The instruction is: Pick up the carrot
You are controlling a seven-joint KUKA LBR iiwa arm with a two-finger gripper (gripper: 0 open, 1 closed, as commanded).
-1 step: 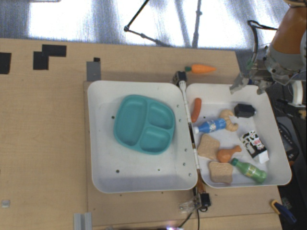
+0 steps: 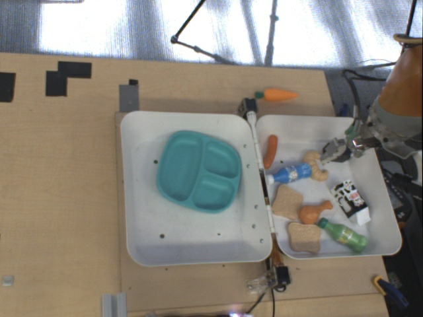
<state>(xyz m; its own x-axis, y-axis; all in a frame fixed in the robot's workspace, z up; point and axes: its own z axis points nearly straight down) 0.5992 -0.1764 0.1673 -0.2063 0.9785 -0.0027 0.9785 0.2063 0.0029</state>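
Jaws over right bin (image 2: 390, 240), arm tilted.

Lighting: bright, even overhead illumination; washed-out glare patches on the grey floor (image 2: 63, 8) at 11 o'clock, striped by thin tripod shadows. Shadows: soft grey shade inside the left bin (image 2: 198, 246) along its 6 o'clock wall. Quality: moderately soft focus throughout, fine detail slightly smeared; arm (image 2: 403, 91) at 3 o'clock mildly blurred.
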